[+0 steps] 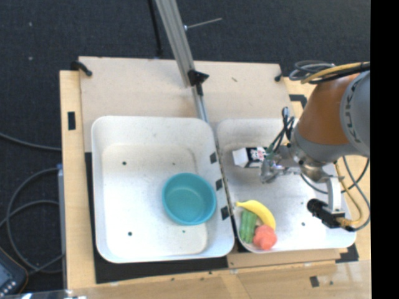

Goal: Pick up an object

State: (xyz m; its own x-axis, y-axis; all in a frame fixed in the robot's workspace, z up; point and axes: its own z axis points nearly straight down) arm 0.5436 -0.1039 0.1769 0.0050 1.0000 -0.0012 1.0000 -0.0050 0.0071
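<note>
My gripper point(269, 170) hangs over the back half of the right bin point(293, 232), under the grey and orange arm that reaches in from the right. Just to its left lies a small white and black object point(247, 156), close to the gripper's tip; whether they touch I cannot tell. At the bin's front left corner lie a yellow banana point(260, 211), a green object point(248, 224) and a red round object point(265, 237), bunched together. A blue bowl point(189, 198) stands upright in the left bin point(124, 167), near its right wall.
The two bins share a wall at the middle point(219, 173). A slanted metal pole point(181, 42) rises from the bench behind the bins. Cables hang around the wrist on the right.
</note>
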